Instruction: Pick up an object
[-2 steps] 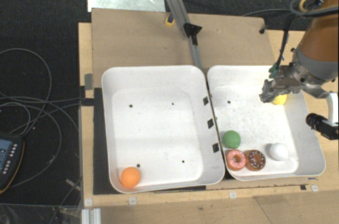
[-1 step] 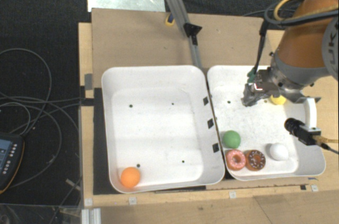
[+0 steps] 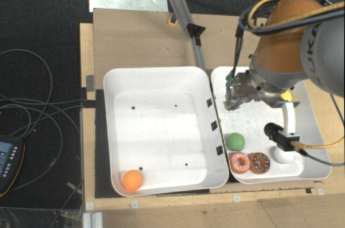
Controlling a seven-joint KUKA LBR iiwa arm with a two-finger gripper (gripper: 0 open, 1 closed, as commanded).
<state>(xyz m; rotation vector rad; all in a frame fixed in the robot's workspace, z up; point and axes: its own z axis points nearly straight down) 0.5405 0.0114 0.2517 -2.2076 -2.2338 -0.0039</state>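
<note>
Green ball [image 3: 235, 141] is sitting in the right bin [image 3: 318, 170], near its front-left corner, with a pink-frosted donut [image 3: 240, 163] and a chocolate donut [image 3: 260, 163] just in front of it. Gripper [image 3: 233, 104] hangs over the back of that same bin, apart from the ball, nothing visibly in it. Orange ball [image 3: 132, 180] sits in the left bin's [image 3: 156, 78] front corner.
</note>
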